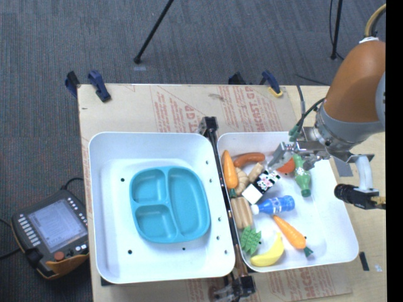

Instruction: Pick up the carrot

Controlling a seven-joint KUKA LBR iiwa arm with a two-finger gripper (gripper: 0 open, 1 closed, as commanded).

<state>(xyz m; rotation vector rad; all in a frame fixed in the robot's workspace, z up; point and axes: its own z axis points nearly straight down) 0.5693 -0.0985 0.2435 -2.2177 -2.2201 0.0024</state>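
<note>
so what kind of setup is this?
Looks like a robot lab test cell, not a kitchen: two white bins on a cardboard-covered bench held by clamps, a teach pendant on carpet, and toy food such as carrots.

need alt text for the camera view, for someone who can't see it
A grey robot arm's pincer hovers over the right white bin, which is crowded with toy food, including an orange carrot, a yellow banana and a blue bottle. The left white bin holds a blue divided plate.
</note>
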